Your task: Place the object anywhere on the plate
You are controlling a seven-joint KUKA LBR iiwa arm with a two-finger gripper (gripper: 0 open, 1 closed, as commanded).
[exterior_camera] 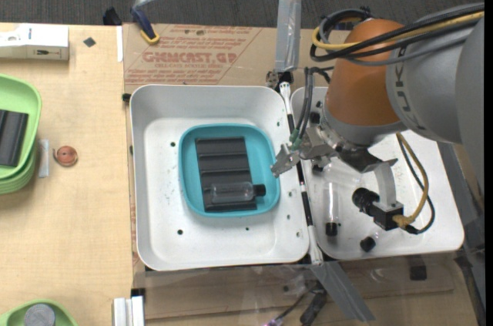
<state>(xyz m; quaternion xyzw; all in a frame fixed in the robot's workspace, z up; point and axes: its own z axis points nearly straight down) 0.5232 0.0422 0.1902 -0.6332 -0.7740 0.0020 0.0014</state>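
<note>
1. The grey arm [431, 78], with its orange band [362, 70], is seen over the right white bin [439, 232], and the letters "KU" can be read on its grey casing.
2. The gripper [302, 151] is positioned over the seam between the two bins; how far it is open, and whether anything is gripped, cannot be told.
3. Just left of the gripper, a teal square plate [189, 178] is set in the left white bin [154, 240].
4. A dark ribbed rectangular object [223, 170] is laid on that plate, with a clear piece at its lower end.
5. Below and right of the gripper, a small clear tube with a black end [330, 209] is seen in the right bin.
6. Behind the bins, cardboard [192, 55] printed in red, roughly "GHMCAST", is laid flat.
</note>
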